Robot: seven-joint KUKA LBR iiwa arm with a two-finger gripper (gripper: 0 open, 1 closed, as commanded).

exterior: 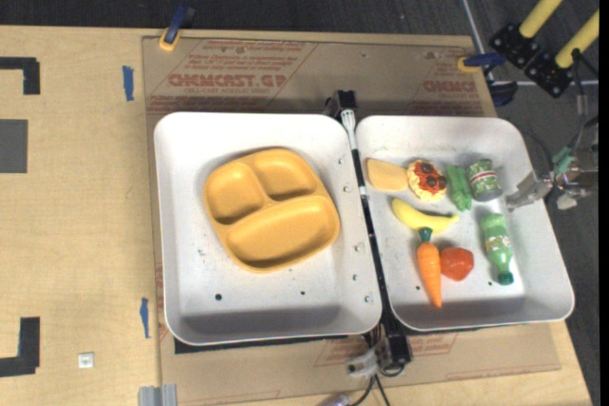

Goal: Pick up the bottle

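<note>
Starting at the left bin [181, 233], a yellow divided plate [271, 207] fills its middle, out of the way. The right bin [547, 295] crowds toy food: bread slice, banana [422, 216], carrot [430, 271], tomato, can. The green bottle [496, 247] lies near that bin's right wall, within easy reach. The gripper [561, 181] hovers at that wall; whether it is open, I cannot tell.

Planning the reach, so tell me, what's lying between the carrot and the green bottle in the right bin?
In the camera view, a red tomato lies between the carrot and the green bottle, touching or nearly touching the carrot.
</note>
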